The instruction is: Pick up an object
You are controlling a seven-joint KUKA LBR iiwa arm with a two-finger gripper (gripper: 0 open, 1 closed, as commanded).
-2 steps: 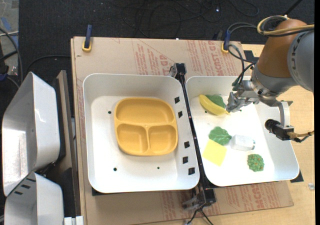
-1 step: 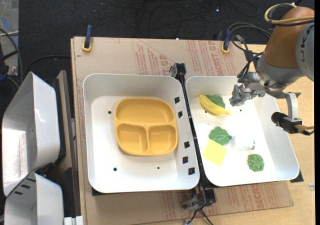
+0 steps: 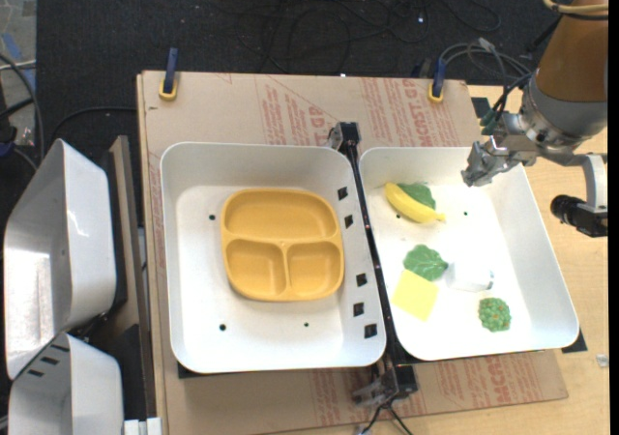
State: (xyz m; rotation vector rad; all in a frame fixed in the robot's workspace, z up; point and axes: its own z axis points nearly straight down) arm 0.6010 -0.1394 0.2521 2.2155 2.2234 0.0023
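Gripper (image 3: 480,170), grip state unclear, hangs above curved banana (image 3: 414,207) in glossy white bin (image 3: 542,259)

bright, even light | soft shadows | mild glare on bins (image 3: 193,327)

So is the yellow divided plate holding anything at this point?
Empty. The yellow divided plate in the left bin shows bare compartments; the banana lies in the right bin.
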